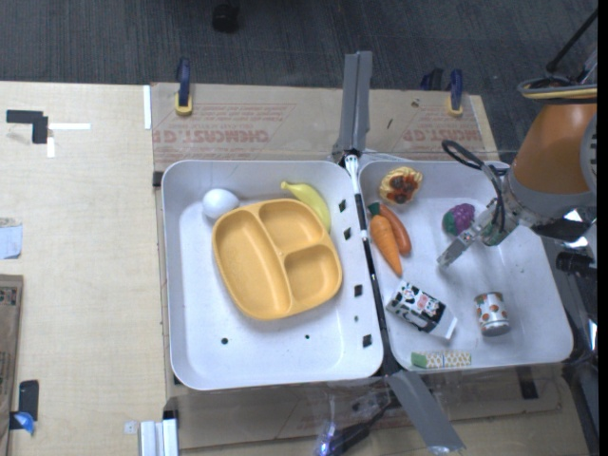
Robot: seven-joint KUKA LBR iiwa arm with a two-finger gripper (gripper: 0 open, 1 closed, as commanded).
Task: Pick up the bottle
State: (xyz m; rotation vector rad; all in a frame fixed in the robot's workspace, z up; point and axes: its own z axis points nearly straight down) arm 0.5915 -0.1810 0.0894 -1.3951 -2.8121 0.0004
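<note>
Two shallow white bins sit side by side on the bench. The left bin (190, 350) contains a yellow divided plate (275, 257) with three compartments, lying near the bin's centre; a white egg-shaped object (220, 200) rests just beside the plate's upper left edge, and a yellow banana (309, 199) lies against its upper right edge. The right bin (546, 350) contains two orange carrots (389, 237) lying side by side near its left wall, a small round item in red, yellow and dark colours (400, 185) in the upper left corner, a purple cluster resembling grapes (458, 218), a small carton with a black-and-white cow pattern (418, 307) lying on its side toward the bin's lower middle, a small can with a red-and-white label (491, 313) to the right of the carton, and a flat strip with pale squares (442, 359) near the front wall. No item here can be identified with certainty as a bottle; the carton is the nearest candidate. The arm enters from the right, its orange band at the frame's right edge. The gripper (446, 258) hangs over the middle of the right bin, tilted down to the left, between the grapes and the carton, nothing visibly between its fingers. Whether the jaws are spread or pressed together cannot be told.
</note>
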